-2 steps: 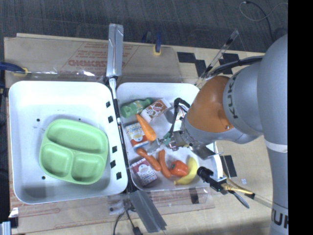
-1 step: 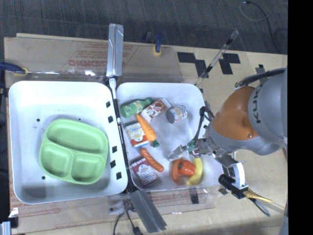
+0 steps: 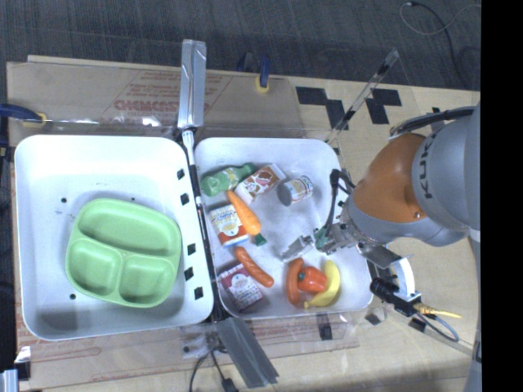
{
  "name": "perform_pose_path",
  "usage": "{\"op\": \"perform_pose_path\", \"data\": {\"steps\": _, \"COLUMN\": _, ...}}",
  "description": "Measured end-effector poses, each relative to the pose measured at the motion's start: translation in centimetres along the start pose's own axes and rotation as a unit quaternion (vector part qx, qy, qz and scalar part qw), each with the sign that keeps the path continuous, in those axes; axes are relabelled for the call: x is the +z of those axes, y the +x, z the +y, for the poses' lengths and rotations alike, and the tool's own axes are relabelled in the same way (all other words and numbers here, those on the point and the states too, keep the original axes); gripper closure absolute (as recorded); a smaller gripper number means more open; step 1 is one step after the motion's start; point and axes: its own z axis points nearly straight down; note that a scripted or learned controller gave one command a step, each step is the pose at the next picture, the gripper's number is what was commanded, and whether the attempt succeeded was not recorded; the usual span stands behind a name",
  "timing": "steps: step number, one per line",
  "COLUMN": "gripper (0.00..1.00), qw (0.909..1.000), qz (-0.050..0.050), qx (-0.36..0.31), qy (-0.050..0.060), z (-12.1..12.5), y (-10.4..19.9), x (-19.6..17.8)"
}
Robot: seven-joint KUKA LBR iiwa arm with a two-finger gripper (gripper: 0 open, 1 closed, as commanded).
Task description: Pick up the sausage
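The sausage (image 3: 254,267) is a short reddish-orange link lying slantwise on the floor of the right bin (image 3: 315,149), near its front left. My gripper (image 3: 297,246) hangs low over the middle of that bin, to the right of the sausage and slightly behind it, apart from it. Nothing of the sausage is covered. The grey arm with its orange band (image 3: 392,190) comes in over the bin's right wall.
A carrot (image 3: 243,210) lies on a small carton (image 3: 226,224) just behind the sausage, and a red packet (image 3: 239,287) lies in front. A tomato (image 3: 303,280) and banana (image 3: 330,285) sit below the gripper. A green bottle (image 3: 222,180), carton (image 3: 261,183) and can (image 3: 295,190) line the back. A green divided plate (image 3: 122,251) fills the left bin.
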Motion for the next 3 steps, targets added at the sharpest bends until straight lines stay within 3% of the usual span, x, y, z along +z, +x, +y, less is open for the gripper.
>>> {"op": "perform_pose_path", "data": {"steps": 2, "gripper": 0.00, "qw": 0.9965, "qz": 0.003, "qx": -0.084, "qy": 0.002, "z": -1.5, "y": 0.6, "x": 0.1}}
{"op": "perform_pose_path", "data": {"steps": 3, "gripper": 0.00, "qw": 0.9905, "qz": 0.000, "qx": -0.137, "qy": 0.000, "z": 1.7, "y": -0.4, "x": 0.0}}
